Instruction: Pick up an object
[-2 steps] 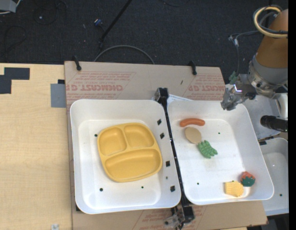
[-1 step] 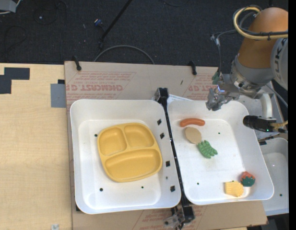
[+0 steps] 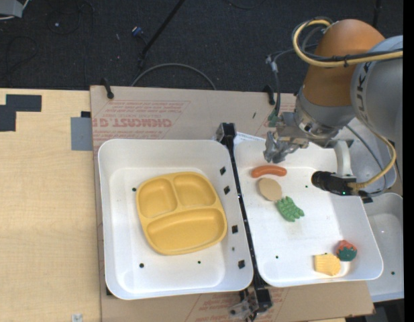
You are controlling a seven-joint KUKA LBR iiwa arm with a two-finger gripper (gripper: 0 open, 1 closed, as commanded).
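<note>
Orange-red toy plastic sausage (image 3: 269, 172) is lying at the far edge of the right shallow white bin (image 3: 368, 247); we are seeing the gripper (image 3: 279, 149) hovering just above it, and we cannot tell its opening.

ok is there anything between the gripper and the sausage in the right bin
Nothing visible. The gripper hangs just above and behind the sausage, with bare bin floor between them. The nearest other thing, a tan piece, lies on the sausage's near side, away from the gripper's path.
</note>
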